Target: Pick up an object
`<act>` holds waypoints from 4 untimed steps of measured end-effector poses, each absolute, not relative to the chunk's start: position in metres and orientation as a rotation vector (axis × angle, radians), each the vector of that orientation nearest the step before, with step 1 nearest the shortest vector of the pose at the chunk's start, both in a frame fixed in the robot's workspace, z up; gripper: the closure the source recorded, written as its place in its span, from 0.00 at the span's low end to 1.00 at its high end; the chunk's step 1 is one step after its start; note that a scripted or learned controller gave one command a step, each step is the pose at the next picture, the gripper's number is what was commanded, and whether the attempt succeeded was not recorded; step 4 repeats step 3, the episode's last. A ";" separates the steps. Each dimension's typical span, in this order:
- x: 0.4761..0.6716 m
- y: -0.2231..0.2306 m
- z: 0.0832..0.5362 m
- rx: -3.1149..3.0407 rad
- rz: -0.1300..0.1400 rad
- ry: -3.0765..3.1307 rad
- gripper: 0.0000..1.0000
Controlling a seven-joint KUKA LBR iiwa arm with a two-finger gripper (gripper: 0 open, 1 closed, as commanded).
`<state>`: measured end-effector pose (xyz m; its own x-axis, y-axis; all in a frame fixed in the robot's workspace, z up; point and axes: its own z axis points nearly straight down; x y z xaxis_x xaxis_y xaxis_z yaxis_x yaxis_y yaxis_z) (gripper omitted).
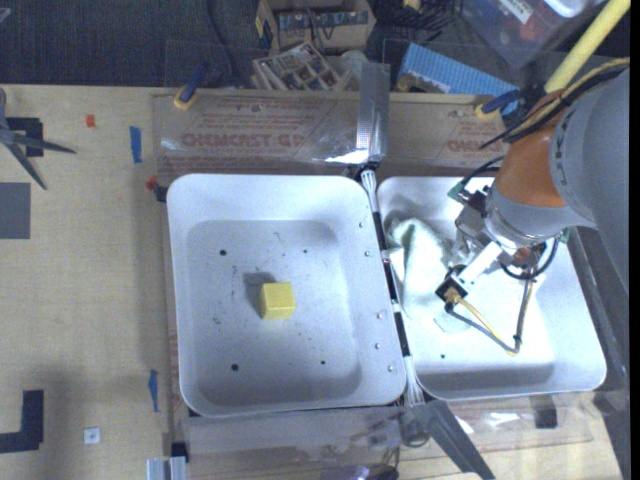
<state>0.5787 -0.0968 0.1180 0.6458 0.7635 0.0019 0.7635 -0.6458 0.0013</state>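
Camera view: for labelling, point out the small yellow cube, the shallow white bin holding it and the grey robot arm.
small yellow cube [278,299], camera view, top face.
shallow white bin [290,206], camera view, bare back wall.
grey robot arm [605,153], camera view, wide grey link.

The paper-covered panel [250,138] reads "CHEMCAST" in red.

You see a small yellow cube [278,300] lying near the middle of the left shallow white bin [200,196], apart from its walls. The grey arm with an orange band [530,173] hangs over the right shallow white bin [572,368], well apart from the cube.
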 end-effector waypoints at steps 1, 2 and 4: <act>0.579 -0.098 0.127 2.852 0.004 1.316 1.00; 0.627 -0.098 0.094 3.015 0.018 0.854 1.00; 0.627 -0.097 0.104 3.013 0.018 0.858 1.00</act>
